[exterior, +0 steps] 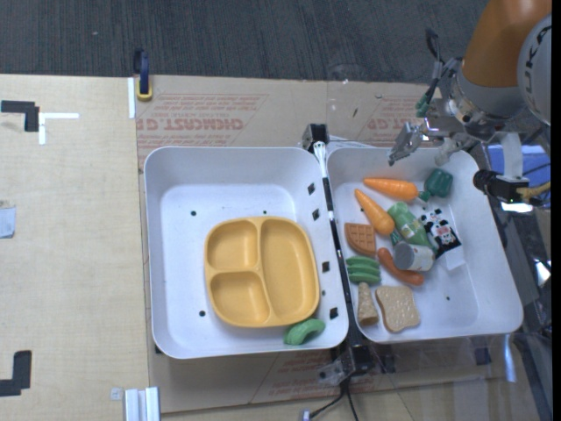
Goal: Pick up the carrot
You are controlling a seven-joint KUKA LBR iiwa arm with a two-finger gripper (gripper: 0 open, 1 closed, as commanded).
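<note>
Hovered with gripper (419, 144) fingers apart above the right bin (491, 314), best lowered straight astride the nearest carrot (392, 186), clear of neighbours.

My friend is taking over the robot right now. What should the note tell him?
Gripper: above the right bin's far edge, nothing between its fingers.
Carrots: three lie in the right bin. One is nearest the gripper, one lies slanted just below it, and a third is partly under a grey can.
Left bin: holds a yellow plate.
Done: nothing lifted.
Left: go down, grab a carrot, lift.
</note>
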